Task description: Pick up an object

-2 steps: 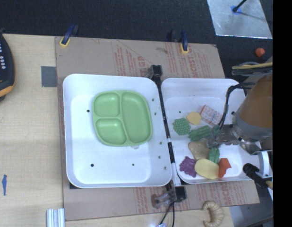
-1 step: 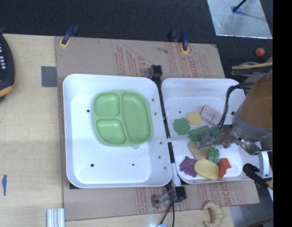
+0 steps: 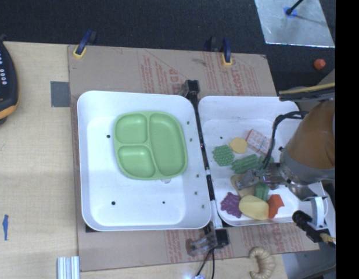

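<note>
Camera view: claw (image 3: 249,182), grip state unclear, low among crowded toy food in right bin (image 3: 226,106), beside green pickle (image 3: 244,164).

A green divided plate (image 3: 150,145) lies in the left bin (image 3: 98,214); clamps (image 3: 226,56) hold the cardboard (image 3: 127,68).

A single fixed camera looks down from above at a slight slant, far enough to take in the whole tabletop (image 3: 34,156). The left bin (image 3: 98,208) and right bin (image 3: 217,112) lie side by side mid-frame; the arm (image 3: 313,138) enters from the right.
</note>
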